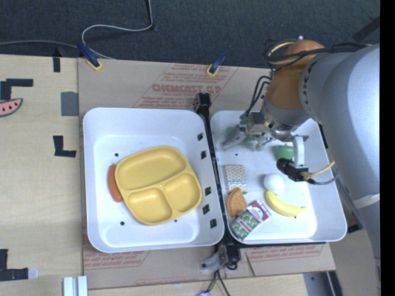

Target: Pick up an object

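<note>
Nearest the camera, at the front edge of the right bin (321, 230), a small printed packet (249, 220) in green, red and white is lying; its print is too small to be read. Just behind it a round orange-brown piece (236, 201) is resting, and behind that a patterned pale packet (235, 177) is being carried near the bin's left wall. A yellow banana (283, 204) is lying toward the front right, with a white egg-like ball (273, 182) touching or just beside its upper end. A green object (284, 150) is partly being hidden under the arm near the bin's middle.

The gripper (237, 137) is being held low over the back left part of the right bin, pointing toward the left wall; whether its claw is spread or pressed together cannot be told, and nothing is being seen between it.

The left bin (99, 165) is being occupied by a yellow three-compartment tray (158, 184), tilted, with an orange object (113, 182) tucked against its left edge.

Red lettering is being shown on the cardboard sheet (179, 86) behind the bins; it seems to read "CHEMCAST GP", though this is uncertain.
</note>
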